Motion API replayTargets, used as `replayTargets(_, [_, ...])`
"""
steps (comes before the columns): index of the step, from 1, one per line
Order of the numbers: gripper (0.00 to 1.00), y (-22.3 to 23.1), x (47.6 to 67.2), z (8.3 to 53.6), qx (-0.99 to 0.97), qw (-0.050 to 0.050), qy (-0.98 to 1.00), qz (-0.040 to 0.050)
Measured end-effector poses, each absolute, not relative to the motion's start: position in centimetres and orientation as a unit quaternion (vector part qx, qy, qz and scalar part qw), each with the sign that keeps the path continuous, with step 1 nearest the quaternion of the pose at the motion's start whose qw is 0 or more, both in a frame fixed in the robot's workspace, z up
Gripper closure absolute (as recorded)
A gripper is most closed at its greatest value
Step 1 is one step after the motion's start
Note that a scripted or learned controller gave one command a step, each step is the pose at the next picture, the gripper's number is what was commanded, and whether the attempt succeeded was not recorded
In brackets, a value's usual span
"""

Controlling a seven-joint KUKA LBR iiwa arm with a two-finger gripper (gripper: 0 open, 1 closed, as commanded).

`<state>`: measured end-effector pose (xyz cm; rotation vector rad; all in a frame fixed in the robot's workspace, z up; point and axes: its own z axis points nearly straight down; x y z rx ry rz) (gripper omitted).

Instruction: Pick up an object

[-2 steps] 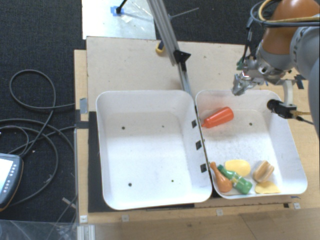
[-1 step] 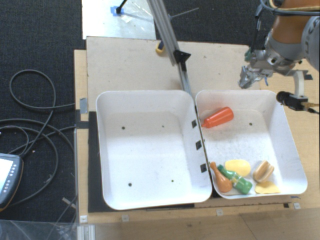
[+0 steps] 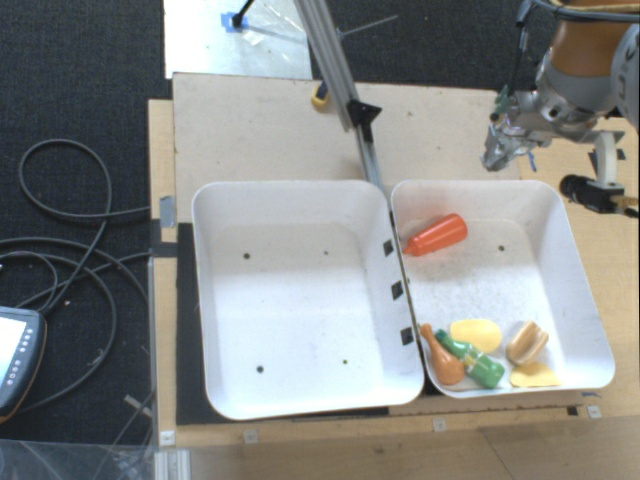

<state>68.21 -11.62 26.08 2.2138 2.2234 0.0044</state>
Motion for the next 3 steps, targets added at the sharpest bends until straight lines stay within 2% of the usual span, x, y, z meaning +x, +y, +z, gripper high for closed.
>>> replayTargets(2, [1.0, 0.3, 68.0, 24.3, 0.703, -0.001, 0.711, 0.0015])
replayTargets(3, [1.0, 5.6, 68.0, 25.1, 0.703, 0.0, 0.711, 0.0018])
